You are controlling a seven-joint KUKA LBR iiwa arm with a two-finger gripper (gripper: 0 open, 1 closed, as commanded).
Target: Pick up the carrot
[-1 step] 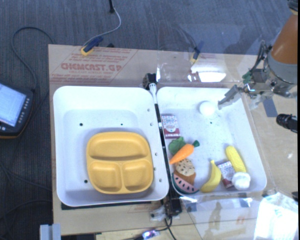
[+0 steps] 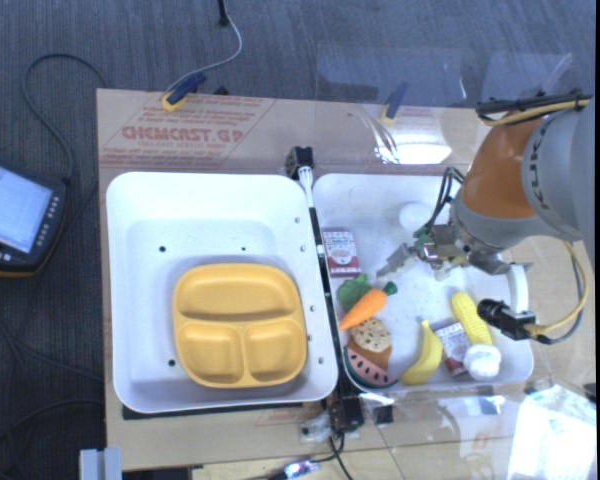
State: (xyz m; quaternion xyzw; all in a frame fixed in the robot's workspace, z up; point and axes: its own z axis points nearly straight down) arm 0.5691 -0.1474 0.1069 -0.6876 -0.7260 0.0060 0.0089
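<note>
Two white bins on the bench. Left bin [image 2: 140, 228] carries a yellow tray [image 2: 240, 323] with three wells, likely the drop-off spot for picked items.

Right bin [image 2: 420, 173] holds the toy food, crowded toward its near-left corner. Carrot [image 2: 364, 306] lies at a slant, orange tip down-left against the wall between the bins, green top up-right. Just beside it: a green piece [image 2: 353, 290] above, a bread piece [image 2: 370, 338] below, then a melon slice [image 2: 365, 371]. A small carton [image 2: 339, 251] sits further up along the same wall. Banana [image 2: 424, 354] and corn [image 2: 471, 317] lie to the right, near but apart from the carrot.

Gripper [image 2: 408, 254] hangs over the bin's middle, up-right of the carrot's green end, not touching it. One slim finger [image 2: 393, 261] angles down-left toward the carrot. Nothing between the fingers that I can see; whether the jaws stand apart or together I cannot tell.

Judgement: approach phase, pick not yet made. Neighbours and the wall crowd the carrot's low end, so the freer upper end looks the better grip point.
</note>
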